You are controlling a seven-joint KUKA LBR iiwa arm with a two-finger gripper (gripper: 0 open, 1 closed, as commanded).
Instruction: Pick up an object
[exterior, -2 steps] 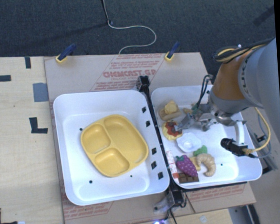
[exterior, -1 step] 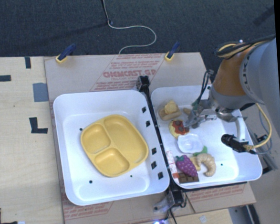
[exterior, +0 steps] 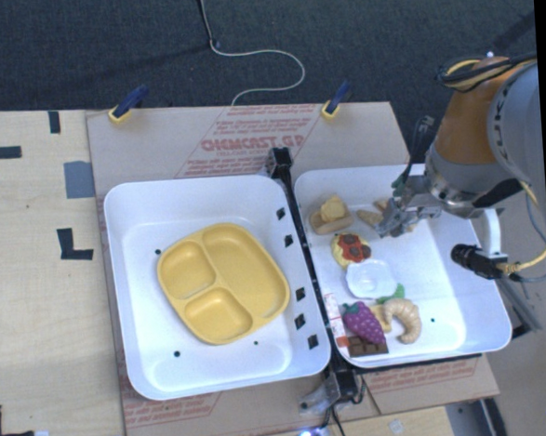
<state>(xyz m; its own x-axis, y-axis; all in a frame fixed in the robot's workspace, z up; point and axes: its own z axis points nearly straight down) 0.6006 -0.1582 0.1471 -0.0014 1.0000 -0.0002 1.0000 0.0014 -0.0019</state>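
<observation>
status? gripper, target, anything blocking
Gripper low over right bin, far end, near a tan item; nothing seen between fingers. Toy foods clustered: bread-like piece, grapes, croissant. Yellow divided plate in left bin, out of the way.

Evenly and softly lit from overhead, with faint shadows. Mild glare on the glossy floors of the two shallow white plastic bins. Slightly soft focus throughout, low resolution; small toy foods right of the bins' shared divider blurred.
</observation>
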